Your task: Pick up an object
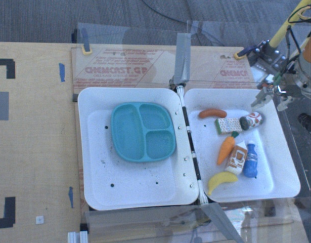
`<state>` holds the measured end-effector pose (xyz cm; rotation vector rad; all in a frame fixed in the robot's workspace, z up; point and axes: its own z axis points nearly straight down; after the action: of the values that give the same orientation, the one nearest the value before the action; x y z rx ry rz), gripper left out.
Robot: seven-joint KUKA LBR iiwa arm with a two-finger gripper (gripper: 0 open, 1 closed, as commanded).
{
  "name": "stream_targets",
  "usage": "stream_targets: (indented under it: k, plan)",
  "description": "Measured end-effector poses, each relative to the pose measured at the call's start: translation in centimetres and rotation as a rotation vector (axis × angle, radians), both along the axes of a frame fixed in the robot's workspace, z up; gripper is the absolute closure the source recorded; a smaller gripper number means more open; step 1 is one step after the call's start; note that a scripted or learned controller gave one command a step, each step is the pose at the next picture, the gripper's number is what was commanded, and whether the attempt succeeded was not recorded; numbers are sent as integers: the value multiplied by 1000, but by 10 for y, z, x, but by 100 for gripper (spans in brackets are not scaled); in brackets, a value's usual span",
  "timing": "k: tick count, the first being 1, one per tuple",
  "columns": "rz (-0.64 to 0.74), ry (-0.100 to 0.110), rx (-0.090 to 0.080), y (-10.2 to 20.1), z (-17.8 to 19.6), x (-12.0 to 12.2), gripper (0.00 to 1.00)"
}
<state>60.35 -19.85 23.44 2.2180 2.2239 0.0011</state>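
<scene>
Your pickable objects all lay in the right bin (284, 151), loosely grouped toward its middle and well apart from the arm. At the back sat a sausage (212, 113), lying crosswise. Just in front of it was a small green-and-white packet (228, 125), its print too small to read, and beside that a tipped-over can (251, 120) with red and white on its label, dark end toward the packet. A carrot (226, 149) lay at a slant below the packet, green top close to it. Next to the carrot rested an orange-and-white carton (237, 159), touching or nearly touching a blue bottle (251, 161) on its right; you could not tell which from this angle. A banana (221, 180) curved along the front, nearest the divider between the bins.

The gripper (270, 92) hung over the far right corner of that bin, near the rim and above the can's side. The jaws were small, pale and blurred against the clutter behind them, so whether they stood apart or together could not be told. Nothing showed between them. The arm itself was largely cut off at the right edge, with a yellow cable (289, 19) running up past it.

The left bin (94, 186) held a teal divided plate (143, 131), three compartments, all bare. Dark specks dotted that bin's floor. Behind both bins lay a clear sheet (125, 67) with faint red lettering, partly unreadable. The worktop (34, 135) carried black and blue tape marks.
</scene>
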Motion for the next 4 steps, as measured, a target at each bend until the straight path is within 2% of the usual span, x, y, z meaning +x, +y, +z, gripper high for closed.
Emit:
stream_targets:
  k: [1,2,3,4]
  plan:
    - [295,-21,-6,27,-121,-41,0]
    - [66,-5,-3,-6,-147,-8,0]
    - [45,13,17,-14,-147,63,0]
    - [48,5,3,-17,-135,64,100]
